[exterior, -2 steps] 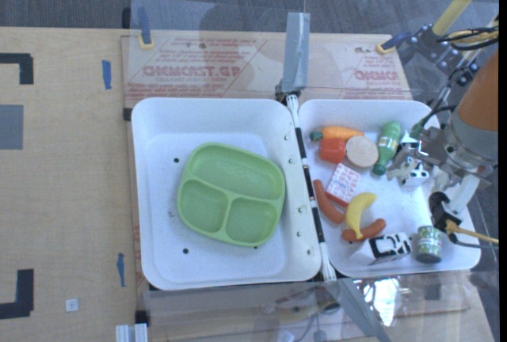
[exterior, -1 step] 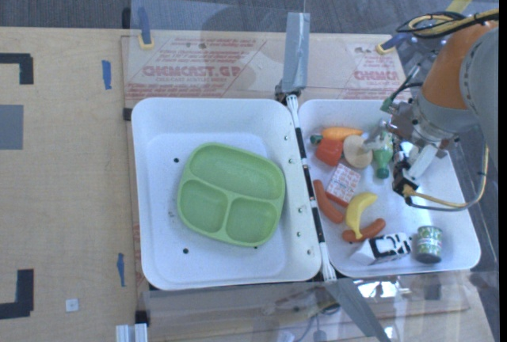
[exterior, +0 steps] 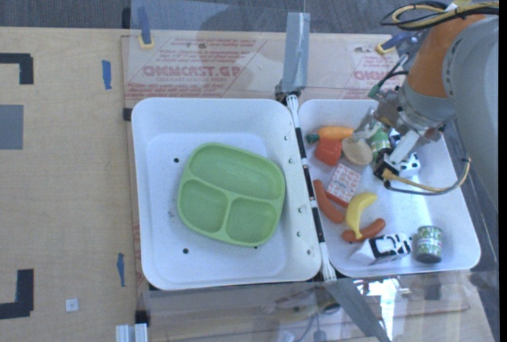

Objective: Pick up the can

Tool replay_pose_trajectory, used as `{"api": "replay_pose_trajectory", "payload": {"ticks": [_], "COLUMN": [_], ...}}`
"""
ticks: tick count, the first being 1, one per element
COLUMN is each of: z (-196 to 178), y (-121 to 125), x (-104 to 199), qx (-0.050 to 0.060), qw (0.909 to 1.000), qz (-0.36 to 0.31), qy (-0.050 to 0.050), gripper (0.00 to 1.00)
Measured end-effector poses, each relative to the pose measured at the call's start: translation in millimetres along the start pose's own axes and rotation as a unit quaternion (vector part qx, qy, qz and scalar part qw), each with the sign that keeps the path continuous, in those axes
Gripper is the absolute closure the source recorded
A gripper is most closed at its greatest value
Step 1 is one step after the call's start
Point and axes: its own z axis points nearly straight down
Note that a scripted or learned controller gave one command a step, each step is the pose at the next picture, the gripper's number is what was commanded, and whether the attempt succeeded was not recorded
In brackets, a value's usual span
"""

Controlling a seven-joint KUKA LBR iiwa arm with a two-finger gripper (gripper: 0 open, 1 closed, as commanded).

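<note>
The can [exterior: 428, 243], small with a green label and a silver top, stands in the front right corner of the right bin [exterior: 463, 210]. My gripper [exterior: 378, 136] hangs over the back middle of that bin, well behind the can and to its left. It sits just above a tan round piece [exterior: 356, 150] and a small green thing [exterior: 381, 142]. The wrist hides what lies right under it.
The right bin also holds a carrot [exterior: 335, 131], a red block [exterior: 327, 151], a pink carton [exterior: 343, 182], a banana [exterior: 361, 208], two red sausages [exterior: 328, 202] and a black-and-white toy [exterior: 388, 245] just left of the can. A green divided plate [exterior: 230, 194] lies in the left bin [exterior: 154, 134].
</note>
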Motion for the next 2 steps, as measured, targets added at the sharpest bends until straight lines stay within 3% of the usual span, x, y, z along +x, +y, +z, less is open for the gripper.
{"api": "replay_pose_trajectory", "payload": {"ticks": [1, 2], "z": [2.3, 2.3], "y": [32.6, 32.6], "x": [18.4, 18.6], "qx": [0.015, 0.015], "qw": [0.9987, 0.9987], "qz": [0.049, 0.049], "qy": [-0.002, -0.002], "gripper": [0.00, 0.00]}}
